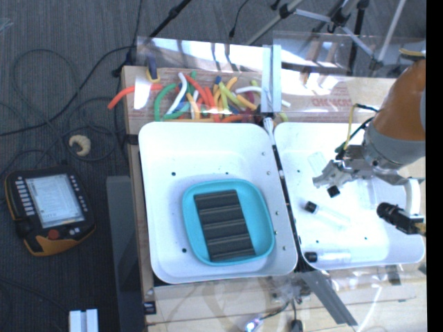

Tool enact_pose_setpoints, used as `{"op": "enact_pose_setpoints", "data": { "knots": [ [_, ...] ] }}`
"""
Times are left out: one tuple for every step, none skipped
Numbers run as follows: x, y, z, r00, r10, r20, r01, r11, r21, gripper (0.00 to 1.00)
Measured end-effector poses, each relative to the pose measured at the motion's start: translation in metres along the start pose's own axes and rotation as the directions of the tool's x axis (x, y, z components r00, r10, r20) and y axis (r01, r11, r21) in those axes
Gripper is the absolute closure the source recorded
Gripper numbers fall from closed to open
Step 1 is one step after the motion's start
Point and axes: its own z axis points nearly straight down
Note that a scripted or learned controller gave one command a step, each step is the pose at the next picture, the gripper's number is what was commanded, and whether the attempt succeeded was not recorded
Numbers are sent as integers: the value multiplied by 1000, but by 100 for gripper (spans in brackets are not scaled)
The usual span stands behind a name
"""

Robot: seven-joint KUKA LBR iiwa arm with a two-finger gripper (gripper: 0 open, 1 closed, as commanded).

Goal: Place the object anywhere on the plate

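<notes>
Front of the right bin (304,144): a clear tube with a dark cap (325,256) lies against the near wall. A small black piece (309,205) lies further in on the bin floor.

Left bin (163,158): the teal plate (190,206) sits toward the near side. A dark grey ribbed block (223,225) lies flat inside the plate's rim, roughly centred, with nothing touching it.

Gripper (336,182): positioned over the right bin, well apart from the plate and just beyond the small black piece. Whether the claw is apart or together cannot be told from this angle. Nothing can be made out held in it.

Far side: a tangle of coloured cords (201,99) lies behind the bins.

Assessment: if the ribbed block is the object meant, the placing appears complete, with the block resting on the plate and free of the arm. If the object is one of the items in the right bin, pick-up and transfer remain.
</notes>
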Motion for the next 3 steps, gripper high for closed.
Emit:
{"op": "enact_pose_setpoints", "data": {
  "knots": [
    [50,-26,35,1000,-15,4,15,1000,-2,100],
    [100,-57,7,974,-228,-1,228,974,2,100],
    [179,-42,8,914,-405,0,405,914,1,100]
  ]
}}
